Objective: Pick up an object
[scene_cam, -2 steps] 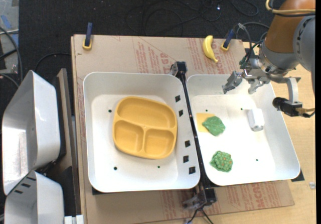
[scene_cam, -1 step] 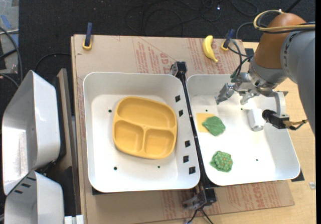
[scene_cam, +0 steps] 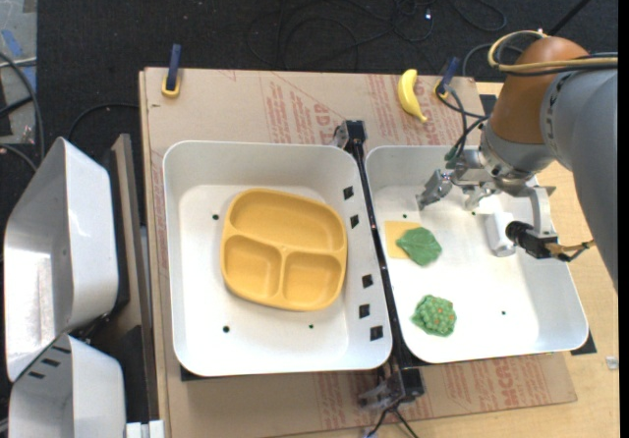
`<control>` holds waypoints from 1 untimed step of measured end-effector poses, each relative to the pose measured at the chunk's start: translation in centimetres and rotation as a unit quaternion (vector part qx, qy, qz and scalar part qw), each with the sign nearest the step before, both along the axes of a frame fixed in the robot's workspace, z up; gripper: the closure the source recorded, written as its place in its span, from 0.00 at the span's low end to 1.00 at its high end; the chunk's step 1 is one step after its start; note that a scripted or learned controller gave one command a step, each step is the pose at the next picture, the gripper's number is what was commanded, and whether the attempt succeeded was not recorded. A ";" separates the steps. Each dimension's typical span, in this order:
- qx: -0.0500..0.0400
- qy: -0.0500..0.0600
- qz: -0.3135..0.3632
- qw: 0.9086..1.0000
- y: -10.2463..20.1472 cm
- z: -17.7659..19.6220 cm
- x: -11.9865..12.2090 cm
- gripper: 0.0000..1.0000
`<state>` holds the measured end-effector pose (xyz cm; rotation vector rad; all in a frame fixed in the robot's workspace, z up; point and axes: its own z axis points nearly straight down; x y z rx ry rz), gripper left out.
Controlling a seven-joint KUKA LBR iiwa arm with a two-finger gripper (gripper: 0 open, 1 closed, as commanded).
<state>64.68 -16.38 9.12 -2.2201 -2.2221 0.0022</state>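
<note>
The gripper [scene_cam: 460, 189] hangs over the back part of the right bin [scene_cam: 550, 318], close to the wall it shares with the left bin [scene_cam: 187, 259]. I cannot tell if it is wide or narrow from here, and nothing can be seen held in it. The grey arm [scene_cam: 580, 122] comes in from the right side.

Just in front of the gripper, a bit toward the middle wall, lies a green lump [scene_cam: 422, 246] on top of a flat yellow piece [scene_cam: 395, 235]. This is the nearest thing to pick up. It looks round, with no clear long side, so I think it could be grabbed from any angle. The gripper would need to come forward and down to reach it.

A second green lump [scene_cam: 434, 314] sits further toward the front of the same bin, well apart from the gripper.

The left bin holds a yellow plate [scene_cam: 285, 249] (it has three parts). A banana [scene_cam: 412, 95] lies on the counter [scene_cam: 256, 102] behind the bins.
</note>
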 end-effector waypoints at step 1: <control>0.000 -0.002 0.000 1.000 0.0 1.2 0.1 1.00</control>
